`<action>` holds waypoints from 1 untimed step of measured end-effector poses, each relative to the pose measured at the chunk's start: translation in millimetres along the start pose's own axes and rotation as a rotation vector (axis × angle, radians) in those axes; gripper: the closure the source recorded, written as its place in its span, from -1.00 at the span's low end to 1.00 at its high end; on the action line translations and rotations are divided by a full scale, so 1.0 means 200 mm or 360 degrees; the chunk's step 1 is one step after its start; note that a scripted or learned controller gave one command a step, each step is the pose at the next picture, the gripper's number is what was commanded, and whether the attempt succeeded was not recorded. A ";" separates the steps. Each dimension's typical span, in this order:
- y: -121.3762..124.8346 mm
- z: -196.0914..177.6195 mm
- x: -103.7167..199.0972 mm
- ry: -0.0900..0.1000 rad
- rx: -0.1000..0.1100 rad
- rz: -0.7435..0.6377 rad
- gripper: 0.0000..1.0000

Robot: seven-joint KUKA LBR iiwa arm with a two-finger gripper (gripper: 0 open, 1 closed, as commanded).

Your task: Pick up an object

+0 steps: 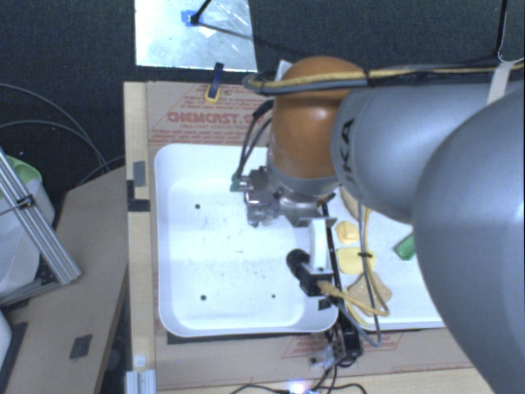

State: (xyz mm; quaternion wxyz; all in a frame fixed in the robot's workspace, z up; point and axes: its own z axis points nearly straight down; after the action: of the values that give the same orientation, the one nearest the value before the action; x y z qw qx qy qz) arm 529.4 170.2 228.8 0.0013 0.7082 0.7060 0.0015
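Note:
My gripper (264, 209) hangs low over the right part of the left white bin (205, 261), under the orange wrist band; the arm hides its tips. In the right bin (410, 306), just right of the divider, lie two pale yellow pieces (349, 246). A small green thing (404, 246) lies next to them, half hidden by the arm. Nothing shows between the fingers.
Both bins rest on a brown cardboard sheet (197, 113). A shiny metal plate (193, 19) lies behind it, with a small blue and yellow clip (215, 84) at the cardboard's far edge. An aluminium frame (33, 220) stands at the left.

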 end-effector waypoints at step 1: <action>0.30 -0.94 -0.11 0.0006 -0.0030 -0.0007 1.00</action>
State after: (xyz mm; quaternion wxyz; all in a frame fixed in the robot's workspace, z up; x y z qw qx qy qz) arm 588.8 148.2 417.2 0.0067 0.7065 0.7076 0.0095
